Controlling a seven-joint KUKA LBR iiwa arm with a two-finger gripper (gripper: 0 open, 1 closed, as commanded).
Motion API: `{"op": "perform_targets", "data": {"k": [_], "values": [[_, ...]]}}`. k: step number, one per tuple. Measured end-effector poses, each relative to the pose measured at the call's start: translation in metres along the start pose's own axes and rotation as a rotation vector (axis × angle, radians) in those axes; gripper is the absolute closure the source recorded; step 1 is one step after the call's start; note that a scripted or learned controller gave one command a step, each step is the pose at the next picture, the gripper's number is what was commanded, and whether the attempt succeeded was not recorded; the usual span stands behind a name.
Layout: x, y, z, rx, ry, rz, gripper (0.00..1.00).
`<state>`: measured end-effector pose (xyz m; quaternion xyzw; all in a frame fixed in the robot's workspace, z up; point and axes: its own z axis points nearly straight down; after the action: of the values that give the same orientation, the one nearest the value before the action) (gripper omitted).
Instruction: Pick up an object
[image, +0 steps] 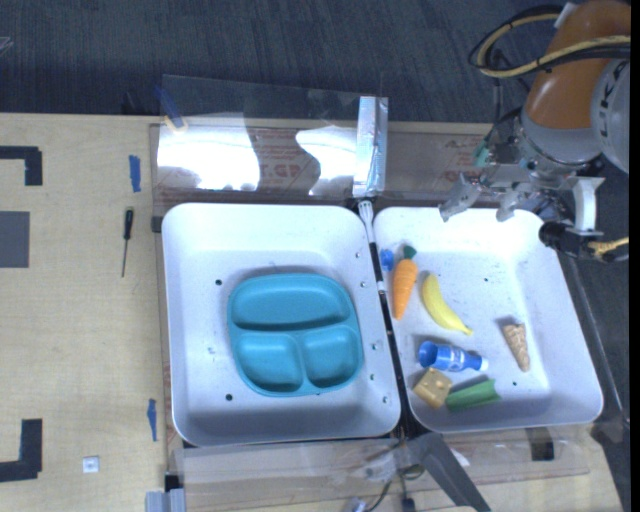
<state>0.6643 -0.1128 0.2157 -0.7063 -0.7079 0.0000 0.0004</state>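
Observation:
The right bin (560, 300) holds an orange carrot (403, 285), a yellow banana (443, 305), a blue bottle (450, 357), a tan block (432, 387), a green piece (472, 394) and a brownish wedge (517, 345). My gripper (480, 207) hangs over the bin's far rim, above and behind these items. It is open, its two fingers spread apart with nothing between them. The banana lies well in front of it, toward the bin's middle.
A teal divided plate (295, 332) lies in the left bin (190, 260). A small blue item (387, 260) sits by the wall between the bins. A clear plastic sheet (260, 150) and a metal post (370, 145) stand behind the bins. A cable (590, 245) trails at the right.

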Motion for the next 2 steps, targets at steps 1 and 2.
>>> {"op": "perform_targets", "data": {"k": [1, 2], "values": [[-0.003, -0.033, 0.117, 0.004, 0.001, -0.174, 0.0], [0.001, -0.073, 0.128, -0.007, -0.002, -0.157, 0.0]]}}
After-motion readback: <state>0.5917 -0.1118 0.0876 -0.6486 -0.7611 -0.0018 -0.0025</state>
